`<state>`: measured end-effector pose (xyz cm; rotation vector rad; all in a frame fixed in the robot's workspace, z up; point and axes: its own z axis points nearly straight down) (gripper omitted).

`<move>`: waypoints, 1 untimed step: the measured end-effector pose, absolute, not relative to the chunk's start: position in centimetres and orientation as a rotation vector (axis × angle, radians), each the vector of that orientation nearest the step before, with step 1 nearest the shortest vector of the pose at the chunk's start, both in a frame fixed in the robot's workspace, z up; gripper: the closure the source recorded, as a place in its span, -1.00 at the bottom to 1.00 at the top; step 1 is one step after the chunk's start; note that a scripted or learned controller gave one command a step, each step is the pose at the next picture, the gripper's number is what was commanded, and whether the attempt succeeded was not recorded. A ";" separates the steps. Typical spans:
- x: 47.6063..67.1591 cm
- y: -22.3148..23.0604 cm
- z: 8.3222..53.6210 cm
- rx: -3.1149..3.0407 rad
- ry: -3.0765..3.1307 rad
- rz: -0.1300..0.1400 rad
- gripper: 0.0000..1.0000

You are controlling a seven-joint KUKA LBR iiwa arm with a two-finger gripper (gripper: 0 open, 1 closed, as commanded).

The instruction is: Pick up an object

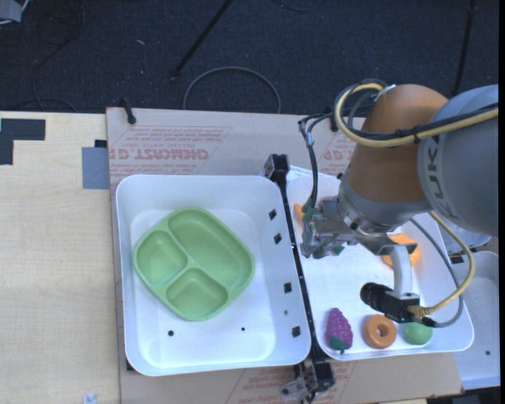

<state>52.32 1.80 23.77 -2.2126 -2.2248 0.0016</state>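
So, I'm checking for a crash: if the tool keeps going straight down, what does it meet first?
Probably the bare floor of the right bin, beneath the tool; depth is unclear from above.

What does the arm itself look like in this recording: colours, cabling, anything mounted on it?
The arm is a bulky grey casing with a rounded orange band above the wrist. Yellow and black cables loop over the orange band, and another yellow cable trails down its right side. The gripper is dark metal and compact, with wiring around it.

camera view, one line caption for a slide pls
Gripper lowered into right bin near grapes, donut; green plate in left bin.
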 end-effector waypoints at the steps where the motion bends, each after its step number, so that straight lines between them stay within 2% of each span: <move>1: 53.7 7.6 23.9 -2.213 -2.225 0.002 1.00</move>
